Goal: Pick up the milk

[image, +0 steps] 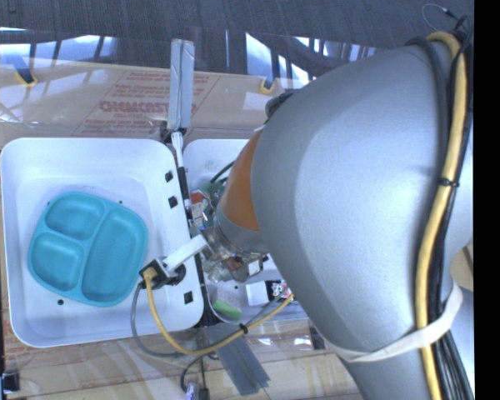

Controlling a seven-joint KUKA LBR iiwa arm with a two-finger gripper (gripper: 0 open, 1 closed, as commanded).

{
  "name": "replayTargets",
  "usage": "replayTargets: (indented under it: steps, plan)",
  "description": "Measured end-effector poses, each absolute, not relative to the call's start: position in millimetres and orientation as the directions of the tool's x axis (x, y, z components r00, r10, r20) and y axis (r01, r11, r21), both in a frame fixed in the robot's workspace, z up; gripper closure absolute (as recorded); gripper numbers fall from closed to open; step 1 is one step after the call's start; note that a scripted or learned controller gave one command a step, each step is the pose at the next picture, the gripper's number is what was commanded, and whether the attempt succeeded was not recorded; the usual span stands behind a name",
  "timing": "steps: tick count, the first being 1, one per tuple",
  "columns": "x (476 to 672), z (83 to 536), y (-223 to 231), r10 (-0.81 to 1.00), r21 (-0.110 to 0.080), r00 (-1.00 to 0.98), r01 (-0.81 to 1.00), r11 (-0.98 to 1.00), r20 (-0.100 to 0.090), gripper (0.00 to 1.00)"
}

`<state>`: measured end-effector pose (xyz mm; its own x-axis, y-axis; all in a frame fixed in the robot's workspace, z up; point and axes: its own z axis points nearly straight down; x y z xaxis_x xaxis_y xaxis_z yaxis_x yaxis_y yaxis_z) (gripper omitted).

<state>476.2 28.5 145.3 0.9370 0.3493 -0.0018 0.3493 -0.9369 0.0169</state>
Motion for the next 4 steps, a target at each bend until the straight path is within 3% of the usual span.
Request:
replayTargets:
  steps: [1, 2, 3, 4]
  plan:
    - [475.4, 190.7, 96.1, 0.414, -0.003, 0.91, 0.414, -0.91, -0.003, 1.0]
    - [475.3, 199.2, 97.6, 0.422, -0.006, 0.907, 0.422, -0.907, -0.007, 1.0]
    - [475.6, 190.2, 20.6, 0.462, -0.005, 0.887, 0.462, -0.887, -0.005, 1.0]
    - [475.7, 200.8, -9.7, 0.648, -0.007, 0.762, 0.647, -0.762, -0.004, 1.0]
